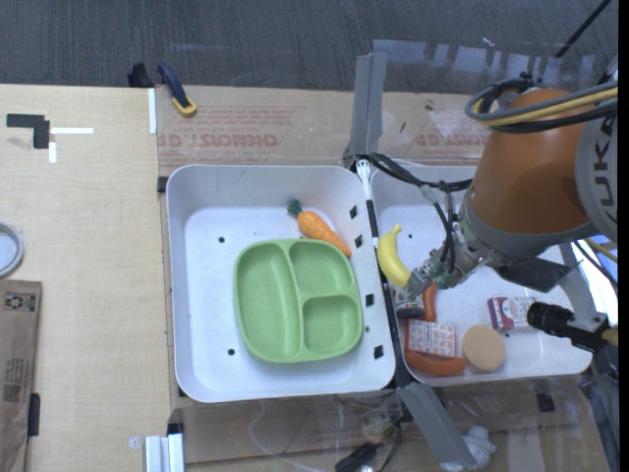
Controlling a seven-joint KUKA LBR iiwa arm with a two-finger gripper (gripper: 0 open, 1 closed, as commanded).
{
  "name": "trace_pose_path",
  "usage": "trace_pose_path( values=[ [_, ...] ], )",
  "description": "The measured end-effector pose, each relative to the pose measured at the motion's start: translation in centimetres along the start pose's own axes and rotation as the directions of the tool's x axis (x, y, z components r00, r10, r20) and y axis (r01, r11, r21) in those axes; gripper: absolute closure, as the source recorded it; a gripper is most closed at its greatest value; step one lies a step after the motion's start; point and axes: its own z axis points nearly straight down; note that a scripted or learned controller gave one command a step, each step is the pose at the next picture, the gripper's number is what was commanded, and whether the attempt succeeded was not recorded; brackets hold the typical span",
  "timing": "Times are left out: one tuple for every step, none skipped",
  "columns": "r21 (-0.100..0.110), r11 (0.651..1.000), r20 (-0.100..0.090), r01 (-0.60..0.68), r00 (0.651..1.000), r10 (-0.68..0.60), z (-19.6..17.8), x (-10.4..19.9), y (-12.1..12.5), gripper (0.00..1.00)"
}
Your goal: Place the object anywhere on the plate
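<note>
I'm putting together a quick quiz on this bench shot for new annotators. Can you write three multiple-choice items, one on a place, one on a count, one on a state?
1. Where does the carrot lie?
A. in the left bin, at the plate's far rim
B. in the right bin
C. on the bench outside the bins

2. How many compartments has the green plate?
A. two
B. three
C. five

3. What is the state of the plate?
A. upside down
B. stacked with food
C. right side up, nothing in its compartments

Answers: 1 A, the carrot rests in the left bin against the plate's far edge. 2 B, one long section and two smaller ones show. 3 C, all three hollows are bare green.
</note>
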Motion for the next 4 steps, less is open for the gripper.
trace_pose_path(
  values=[
    [-0.001, 0.915, 0.001, 0.403, 0.915, -0.403, 5.0, 4.2, 2.7, 1.0],
    [-0.003, 0.996, 0.003, 0.094, 0.996, -0.094, 1.9, 1.4, 1.0, 1.0],
    [0.0, 0.992, 0.0, 0.126, 0.992, -0.126, 3.5, 0.3, 0.2, 1.0],
    [0.0, 0.992, 0.0, 0.127, 0.992, -0.127, 3.5, 0.3, 0.2, 0.0]
  ],
)
